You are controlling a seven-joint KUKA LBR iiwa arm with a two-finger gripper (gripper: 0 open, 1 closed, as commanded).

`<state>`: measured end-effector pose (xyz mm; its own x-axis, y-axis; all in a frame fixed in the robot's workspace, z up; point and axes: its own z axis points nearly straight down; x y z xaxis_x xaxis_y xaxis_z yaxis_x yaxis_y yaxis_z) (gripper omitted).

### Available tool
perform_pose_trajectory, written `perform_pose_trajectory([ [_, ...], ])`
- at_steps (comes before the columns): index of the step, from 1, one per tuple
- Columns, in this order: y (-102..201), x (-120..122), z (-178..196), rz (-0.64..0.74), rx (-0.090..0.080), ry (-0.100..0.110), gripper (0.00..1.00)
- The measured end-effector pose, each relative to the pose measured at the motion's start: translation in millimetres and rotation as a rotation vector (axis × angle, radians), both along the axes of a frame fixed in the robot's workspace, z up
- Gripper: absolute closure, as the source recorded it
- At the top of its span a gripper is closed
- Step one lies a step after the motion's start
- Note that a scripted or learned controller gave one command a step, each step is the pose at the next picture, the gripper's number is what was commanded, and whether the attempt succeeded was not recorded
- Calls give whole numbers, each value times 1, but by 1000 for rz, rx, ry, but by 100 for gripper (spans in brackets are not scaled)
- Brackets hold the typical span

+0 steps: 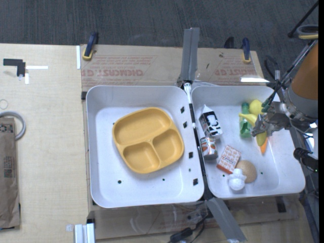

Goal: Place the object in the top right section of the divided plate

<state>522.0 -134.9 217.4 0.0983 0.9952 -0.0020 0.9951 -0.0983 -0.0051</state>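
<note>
A yellow divided plate point(148, 139) lies in the left bin point(101, 186), with one large section at the top and two smaller ones below. My gripper point(262, 127) hangs low over the right bin point(283, 184), at a cluster of toy food: a yellow piece point(254, 107), a green piece point(245, 129) and an orange carrot-like piece point(263, 145) just under the gripper. Whether any of these is gripped cannot be made out.
The right bin also holds a black-and-white carton point(210, 124), a small can point(208, 147), a red-and-white box point(229, 158), a brown egg shape point(247, 170) and a white lump point(236, 181). A central divider wall point(195, 135) separates the bins.
</note>
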Motion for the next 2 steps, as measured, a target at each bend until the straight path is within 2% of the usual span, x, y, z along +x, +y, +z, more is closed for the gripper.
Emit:
perform_pose_trajectory([
  [1,80,-32,-29,-17,1,2,100],
  [2,118,-44,-28,-124,0,1,100],
])
